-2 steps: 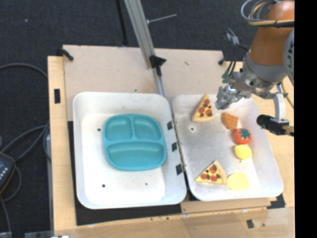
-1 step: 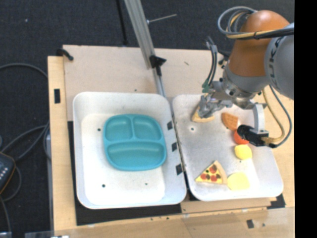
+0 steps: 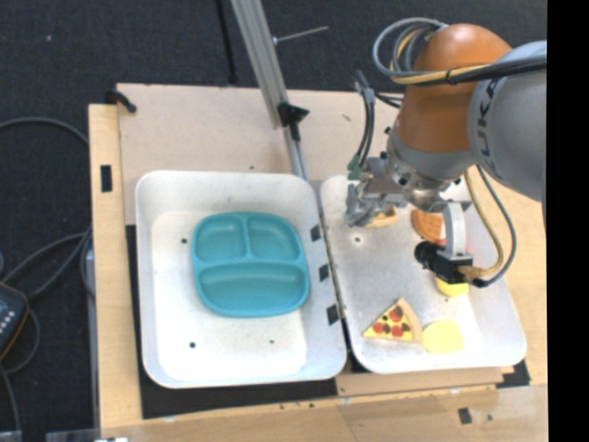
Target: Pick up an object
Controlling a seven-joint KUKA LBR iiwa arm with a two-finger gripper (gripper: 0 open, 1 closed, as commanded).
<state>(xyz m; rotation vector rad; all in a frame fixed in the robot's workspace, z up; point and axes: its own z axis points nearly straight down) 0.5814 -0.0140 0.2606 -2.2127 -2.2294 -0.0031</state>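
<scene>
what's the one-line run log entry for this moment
gripper low in right bin far corner | grasp unclear | pizza slice near front | teal tray in left bin

Claw (image 3: 366,205) low in right bin (image 3: 368,274); teal plate (image 3: 249,264) in left bin (image 3: 166,247).

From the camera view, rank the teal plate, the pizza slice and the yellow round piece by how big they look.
Largest to smallest in the camera view:
1. teal plate, by far the largest
2. pizza slice
3. yellow round piece, only slightly smaller than the pizza slice, so that ranking is unsure
</scene>
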